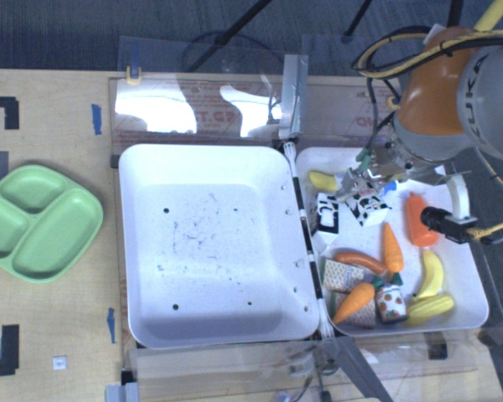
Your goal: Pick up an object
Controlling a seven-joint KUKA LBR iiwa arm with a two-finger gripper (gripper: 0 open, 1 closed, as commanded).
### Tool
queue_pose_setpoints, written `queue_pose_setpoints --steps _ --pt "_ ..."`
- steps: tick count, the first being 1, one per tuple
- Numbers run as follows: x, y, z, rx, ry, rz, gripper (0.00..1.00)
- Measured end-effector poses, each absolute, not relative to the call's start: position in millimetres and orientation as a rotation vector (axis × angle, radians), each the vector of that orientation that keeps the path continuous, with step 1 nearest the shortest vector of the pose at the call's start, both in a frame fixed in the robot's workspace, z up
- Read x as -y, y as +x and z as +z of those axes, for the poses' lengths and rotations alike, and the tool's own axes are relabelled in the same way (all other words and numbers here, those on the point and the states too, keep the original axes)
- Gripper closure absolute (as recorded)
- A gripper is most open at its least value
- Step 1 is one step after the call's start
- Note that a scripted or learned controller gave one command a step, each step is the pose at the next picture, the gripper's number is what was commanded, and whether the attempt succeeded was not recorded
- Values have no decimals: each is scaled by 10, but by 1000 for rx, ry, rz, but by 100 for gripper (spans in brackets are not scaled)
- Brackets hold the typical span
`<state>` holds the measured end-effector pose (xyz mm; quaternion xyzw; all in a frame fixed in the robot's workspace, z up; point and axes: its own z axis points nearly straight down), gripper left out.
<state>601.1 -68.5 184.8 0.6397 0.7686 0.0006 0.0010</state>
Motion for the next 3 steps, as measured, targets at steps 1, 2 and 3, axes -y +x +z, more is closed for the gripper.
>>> queue_pose_setpoints --steps 1,2,3 --pt "217 6172 1847 -2584 1781 3 100" --pt "824 6636 1137 -2547 1813 17 100" --pt "231 6248 1850 -2438 1979 2 100"
